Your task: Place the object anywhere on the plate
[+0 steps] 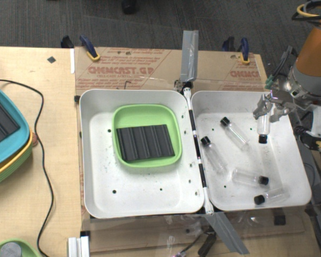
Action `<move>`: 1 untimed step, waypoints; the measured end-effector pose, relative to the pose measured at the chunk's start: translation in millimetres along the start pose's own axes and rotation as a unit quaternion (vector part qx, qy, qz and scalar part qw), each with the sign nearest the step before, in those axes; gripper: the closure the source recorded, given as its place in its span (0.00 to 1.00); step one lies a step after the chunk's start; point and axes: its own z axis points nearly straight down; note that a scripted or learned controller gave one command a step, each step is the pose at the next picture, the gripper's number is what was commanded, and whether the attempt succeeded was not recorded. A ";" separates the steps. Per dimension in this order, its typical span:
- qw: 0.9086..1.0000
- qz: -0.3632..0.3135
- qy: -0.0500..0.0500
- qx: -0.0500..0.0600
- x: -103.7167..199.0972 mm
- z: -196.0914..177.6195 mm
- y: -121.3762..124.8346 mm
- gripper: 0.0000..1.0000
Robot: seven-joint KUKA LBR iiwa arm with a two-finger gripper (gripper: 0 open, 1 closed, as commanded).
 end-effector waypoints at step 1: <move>1.000 0.000 0.000 0.000 0.0 -0.1 0.0 0.00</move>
